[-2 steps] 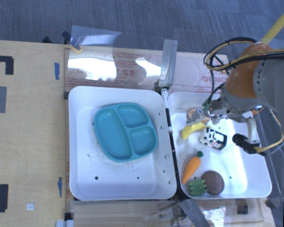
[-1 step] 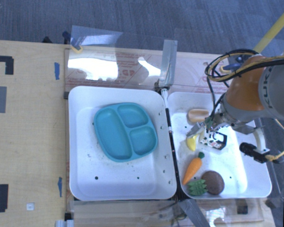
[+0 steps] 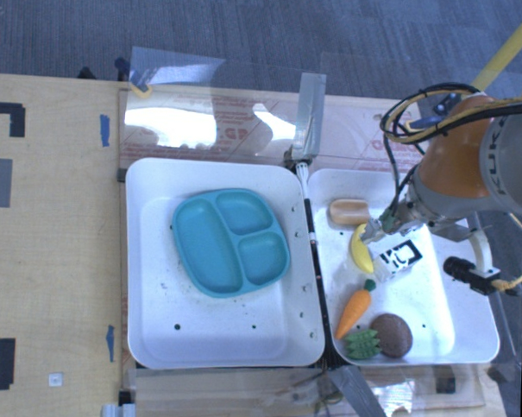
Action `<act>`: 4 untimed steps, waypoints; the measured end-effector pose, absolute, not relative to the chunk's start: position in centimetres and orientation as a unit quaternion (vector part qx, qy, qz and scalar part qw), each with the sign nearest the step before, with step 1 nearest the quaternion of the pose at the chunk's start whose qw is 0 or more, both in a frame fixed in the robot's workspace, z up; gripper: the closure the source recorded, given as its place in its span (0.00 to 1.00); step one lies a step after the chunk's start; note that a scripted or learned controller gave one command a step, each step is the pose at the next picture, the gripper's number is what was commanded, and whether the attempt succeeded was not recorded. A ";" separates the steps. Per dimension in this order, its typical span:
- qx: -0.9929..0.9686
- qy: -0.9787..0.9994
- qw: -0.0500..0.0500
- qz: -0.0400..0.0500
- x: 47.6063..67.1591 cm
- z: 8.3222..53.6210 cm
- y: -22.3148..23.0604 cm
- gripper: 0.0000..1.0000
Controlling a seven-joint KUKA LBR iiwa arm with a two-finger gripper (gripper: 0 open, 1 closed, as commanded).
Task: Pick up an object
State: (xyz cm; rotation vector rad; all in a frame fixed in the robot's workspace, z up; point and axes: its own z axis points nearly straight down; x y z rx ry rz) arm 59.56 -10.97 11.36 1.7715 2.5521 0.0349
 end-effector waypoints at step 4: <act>0.572 0.820 0.005 0.004 55.5 18.9 -5.4 1.00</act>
